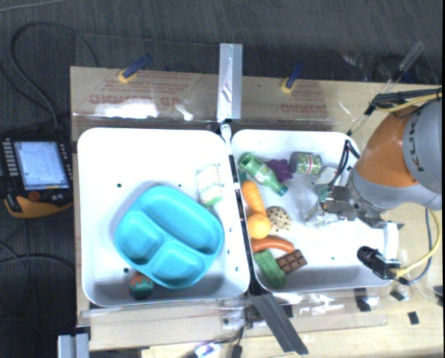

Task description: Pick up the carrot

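A: Bins first, biggest to smallest. The left bin (95, 200) carries a blue divided tray (170, 233), with a pale bottle (209, 185) at the tray's far right corner and a small reddish-green toy (139, 284) at its near left edge.

B: And the right bin (334, 271)?

A: Crowded along its left wall. The arm (397, 162) reaches in from the right, and its gripper (328, 203) hangs over the bare middle of the floor. How its jaws stand I cannot tell (dark metal against shadow).

B: Where is the carrot?

A: The carrot (252, 198) lies against the left wall, well apart from the gripper. A green bottle (262, 171) touches its far end, and an orange fruit (258, 226) sits at its near end, with a speckled cookie (279, 217) just beside it.

B: Risks?

A: Likely a crowded grasp: fingers could catch the bottle or fruit instead, or strike the wall between the bins. The carrot's tapered, smooth shape might also squirt out sideways.
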`<state>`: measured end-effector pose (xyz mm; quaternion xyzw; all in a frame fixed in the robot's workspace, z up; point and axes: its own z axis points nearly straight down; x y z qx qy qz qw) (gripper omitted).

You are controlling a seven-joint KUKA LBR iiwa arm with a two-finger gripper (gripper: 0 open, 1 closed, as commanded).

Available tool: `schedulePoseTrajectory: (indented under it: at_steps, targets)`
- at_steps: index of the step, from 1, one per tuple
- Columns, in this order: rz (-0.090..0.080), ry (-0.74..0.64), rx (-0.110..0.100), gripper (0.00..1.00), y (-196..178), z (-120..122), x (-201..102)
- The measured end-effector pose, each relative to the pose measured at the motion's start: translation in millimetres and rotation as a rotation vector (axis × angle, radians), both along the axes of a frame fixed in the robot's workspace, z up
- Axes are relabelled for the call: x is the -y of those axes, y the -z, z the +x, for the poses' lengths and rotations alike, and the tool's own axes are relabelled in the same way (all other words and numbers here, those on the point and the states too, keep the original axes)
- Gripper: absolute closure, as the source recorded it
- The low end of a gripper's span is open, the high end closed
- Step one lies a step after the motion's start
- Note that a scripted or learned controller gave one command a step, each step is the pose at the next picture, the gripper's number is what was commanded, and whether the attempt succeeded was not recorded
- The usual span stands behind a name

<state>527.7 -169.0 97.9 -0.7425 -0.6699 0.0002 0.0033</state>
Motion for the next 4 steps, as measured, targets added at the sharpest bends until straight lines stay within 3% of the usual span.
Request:
schedulePoseTrajectory:
  at_steps: [1,2,3,4]
  targets:
    - [-0.008,-0.080,0.013,1.00,7,35,-10]
    - [-0.007,-0.011,0.016,1.00,8,82,3]
    - [-0.010,0.092,0.022,1.00,7,15,-9]
    - [-0.006,-0.149,-0.001,1.00,-152,68,-10]
